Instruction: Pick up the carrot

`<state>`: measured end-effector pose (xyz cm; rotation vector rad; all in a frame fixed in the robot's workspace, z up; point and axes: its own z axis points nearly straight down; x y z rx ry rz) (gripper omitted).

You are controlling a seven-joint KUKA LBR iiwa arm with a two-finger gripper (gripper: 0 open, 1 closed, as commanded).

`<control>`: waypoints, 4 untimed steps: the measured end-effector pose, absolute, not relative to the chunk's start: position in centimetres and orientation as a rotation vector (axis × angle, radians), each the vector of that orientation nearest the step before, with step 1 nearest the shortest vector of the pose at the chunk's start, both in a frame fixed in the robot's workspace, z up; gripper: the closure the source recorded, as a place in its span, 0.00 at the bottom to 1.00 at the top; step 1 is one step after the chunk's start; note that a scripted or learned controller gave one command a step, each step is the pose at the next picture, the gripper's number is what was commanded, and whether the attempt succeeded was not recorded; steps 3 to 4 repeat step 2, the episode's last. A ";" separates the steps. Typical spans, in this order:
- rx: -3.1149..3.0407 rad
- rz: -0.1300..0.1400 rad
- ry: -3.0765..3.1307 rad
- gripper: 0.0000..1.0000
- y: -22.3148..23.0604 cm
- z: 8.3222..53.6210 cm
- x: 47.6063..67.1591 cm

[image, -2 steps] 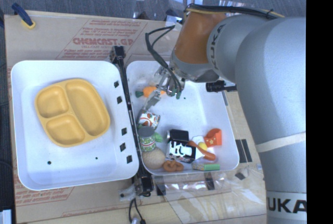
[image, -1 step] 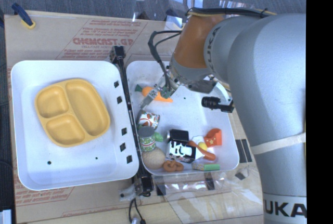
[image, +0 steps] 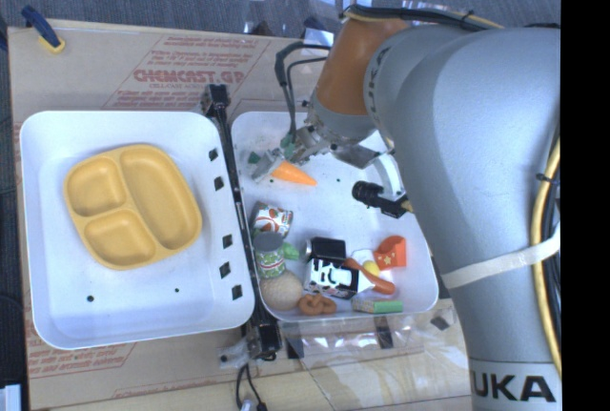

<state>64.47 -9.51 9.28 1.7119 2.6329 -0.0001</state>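
Carrot: lies in the right bin, upper part, tip pointing right.
Claw: down just above the carrot's blunt end; can't tell from here how wide it stands.
Doing it well: I'd straddle the thick end, close across its width, then lift straight, clear of the clutter below.

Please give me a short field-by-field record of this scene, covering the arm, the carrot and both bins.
arm: grey with an orange band, reaching in from the right over the right bin
pincer: low at the far end of the right bin, just above the carrot
carrot: orange, lying on the bin floor; a grip on it cannot be confirmed
left bin: holds a yellow tray with three compartments
right bin, near end: cluster of small toy foods, among them a red piece and a pretzel
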 end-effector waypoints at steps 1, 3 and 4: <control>1.700 -0.002 2.640 1.00 -9.3 10.3 64.5; 1.505 0.007 2.752 1.00 -2.7 19.7 59.2; 1.505 0.007 2.752 1.00 -2.7 19.7 59.2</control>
